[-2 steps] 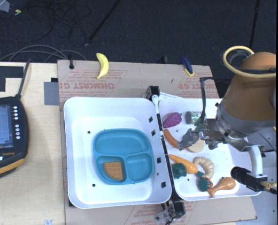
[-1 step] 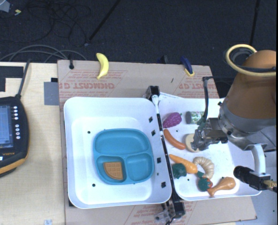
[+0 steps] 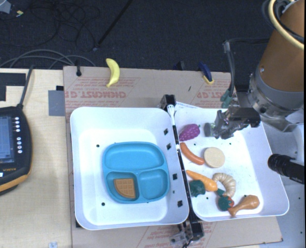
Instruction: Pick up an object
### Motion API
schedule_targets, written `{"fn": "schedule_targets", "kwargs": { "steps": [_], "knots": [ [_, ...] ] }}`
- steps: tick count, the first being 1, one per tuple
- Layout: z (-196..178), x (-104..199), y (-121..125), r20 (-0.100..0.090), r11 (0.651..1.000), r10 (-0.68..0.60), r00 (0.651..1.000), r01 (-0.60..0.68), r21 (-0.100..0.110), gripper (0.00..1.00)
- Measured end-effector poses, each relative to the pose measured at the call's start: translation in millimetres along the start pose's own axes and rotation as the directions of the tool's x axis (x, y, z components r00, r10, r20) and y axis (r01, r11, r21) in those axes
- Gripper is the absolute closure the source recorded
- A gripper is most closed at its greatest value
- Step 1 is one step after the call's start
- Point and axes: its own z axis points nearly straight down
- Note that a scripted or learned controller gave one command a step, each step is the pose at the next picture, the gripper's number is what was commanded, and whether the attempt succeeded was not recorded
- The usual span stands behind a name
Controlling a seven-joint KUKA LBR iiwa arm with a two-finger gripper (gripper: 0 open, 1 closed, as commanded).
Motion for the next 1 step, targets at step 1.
{"fn": "schedule_targets", "kwargs": {
  "steps": [1],
  "knots": [
    [-20.5, 72.1, 6.8, 0.002, 1.000, 0.000, 1.000, 0.000, 0.014, 1.00]
  ]
}}
